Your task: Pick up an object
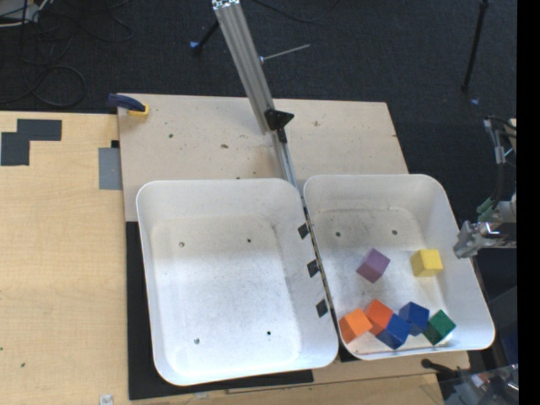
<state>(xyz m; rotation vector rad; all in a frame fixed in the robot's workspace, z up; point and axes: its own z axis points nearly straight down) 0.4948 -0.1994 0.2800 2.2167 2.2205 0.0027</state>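
The right bin [439,194] holds several small blocks. A purple block [373,265] lies near its middle and a yellow block [427,262] sits toward its right wall. Along the near wall cluster two orange blocks [365,320], two blue blocks [404,322] and a green block [440,326]. A grey part of my gripper [479,236] shows just outside the right bin's right rim, level with the yellow block, touching none of the blocks.
The left bin [152,226] sits beside the right one, with a black-clipped divider edge [310,267] between them. A slanted aluminium post [251,66] rises behind the bins. A blue and yellow clamp [129,105] lies at the bench's far left corner.
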